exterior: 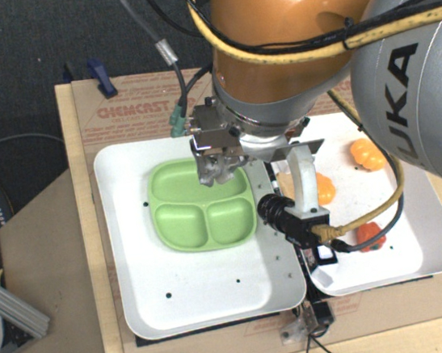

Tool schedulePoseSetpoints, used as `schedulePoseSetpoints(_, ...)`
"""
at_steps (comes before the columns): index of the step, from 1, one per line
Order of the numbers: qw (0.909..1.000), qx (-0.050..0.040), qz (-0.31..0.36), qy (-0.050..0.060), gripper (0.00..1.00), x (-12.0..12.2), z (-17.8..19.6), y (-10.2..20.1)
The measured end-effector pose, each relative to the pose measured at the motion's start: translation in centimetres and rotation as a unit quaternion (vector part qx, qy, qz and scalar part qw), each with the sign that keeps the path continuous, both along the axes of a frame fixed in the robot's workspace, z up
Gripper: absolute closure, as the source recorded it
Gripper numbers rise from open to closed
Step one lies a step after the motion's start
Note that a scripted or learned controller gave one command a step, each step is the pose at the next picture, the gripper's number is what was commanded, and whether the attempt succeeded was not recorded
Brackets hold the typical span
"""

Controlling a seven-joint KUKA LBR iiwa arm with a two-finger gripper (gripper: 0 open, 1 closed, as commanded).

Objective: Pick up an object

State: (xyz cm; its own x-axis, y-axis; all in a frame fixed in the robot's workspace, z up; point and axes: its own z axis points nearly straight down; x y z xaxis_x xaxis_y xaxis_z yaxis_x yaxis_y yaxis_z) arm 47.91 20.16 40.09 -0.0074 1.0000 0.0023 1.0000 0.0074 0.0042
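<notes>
A green divided plate [197, 207] with three compartments lies in the left white bin [136, 265]. My gripper [219, 170] hangs over the plate's far right compartment, close to its surface. I see nothing held in it. In the right bin [426, 216] lie an orange piece [367, 154] at the back, another orange piece [325, 189] partly hidden behind the arm's hardware, and a red piece [369, 234] near the front.
The big grey and orange arm body [298, 30] covers the back of both bins. A black fitting and yellow cable [293, 223] hang over the seam between the bins. Cardboard [84, 191] lies under the bins, with cables behind.
</notes>
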Motion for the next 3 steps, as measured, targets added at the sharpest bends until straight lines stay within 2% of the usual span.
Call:
schedulePoseSetpoints(1,1.0,0.0034,-0.001,-0.007,1.0,0.2,14.3,2.4)
schedulePoseSetpoints(2,0.9999,-0.0042,-0.005,0.008,1.0,0.8,-1.3,0.3)
schedulePoseSetpoints(3,1.0,-0.0024,-0.004,0.006,1.0,3.9,-12.8,2.4)
